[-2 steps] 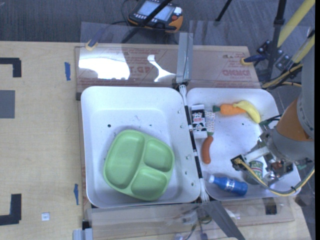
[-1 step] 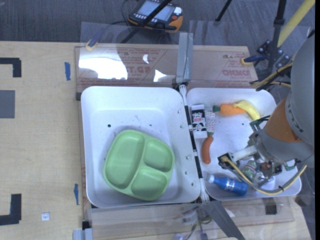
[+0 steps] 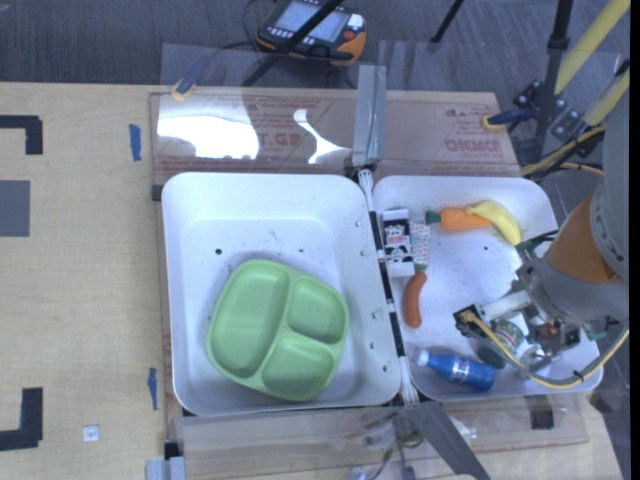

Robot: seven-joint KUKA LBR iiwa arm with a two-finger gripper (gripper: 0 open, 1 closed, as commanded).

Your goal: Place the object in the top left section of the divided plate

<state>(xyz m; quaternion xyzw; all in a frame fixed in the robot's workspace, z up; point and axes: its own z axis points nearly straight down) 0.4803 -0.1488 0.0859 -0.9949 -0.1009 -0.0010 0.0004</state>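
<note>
Gripper (image 3: 520,336) sits lower right in the right bin, just beside the blue bottle (image 3: 455,369). Can't tell how open the jaws are, and nothing is visibly held. Green plate (image 3: 240,318) sits rotated, lower left, so there's a wrong-section drop risk. Sausage (image 3: 412,300), carrot (image 3: 462,220) and banana (image 3: 497,218) lie further up, so a mispick looks likely.
</note>
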